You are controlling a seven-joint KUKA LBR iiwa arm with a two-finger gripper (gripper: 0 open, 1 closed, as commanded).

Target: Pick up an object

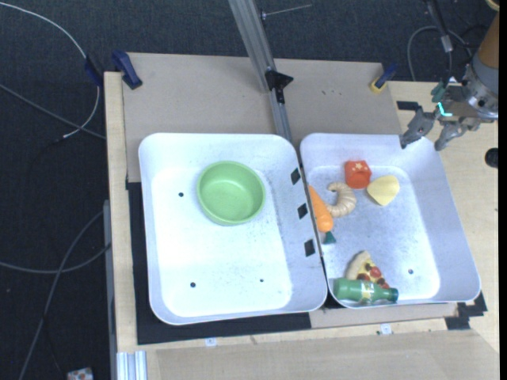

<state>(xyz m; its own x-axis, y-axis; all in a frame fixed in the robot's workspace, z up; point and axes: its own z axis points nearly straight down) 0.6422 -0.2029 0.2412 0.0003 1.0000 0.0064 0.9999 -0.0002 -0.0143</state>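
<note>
My gripper (pixel 428 134) hangs at the far right corner of the right bin (pixel 444 236), above its rim, fingers spread and open with nothing between them. Below and left of it in that bin lie a red pepper (pixel 357 172), a yellow lemon-like piece (pixel 383 189), a beige curved piece (pixel 342 199) and an orange carrot (pixel 320 209). Near the bin's front edge sit a pizza slice (pixel 365 267) and a green bottle (pixel 362 291) lying on its side.
The left bin (pixel 182 283) holds a green bowl (pixel 230 191). A metal pole (pixel 253 38) slants down from the top to the gap between the bins. Blue and yellow clamps sit at the board's back corners.
</note>
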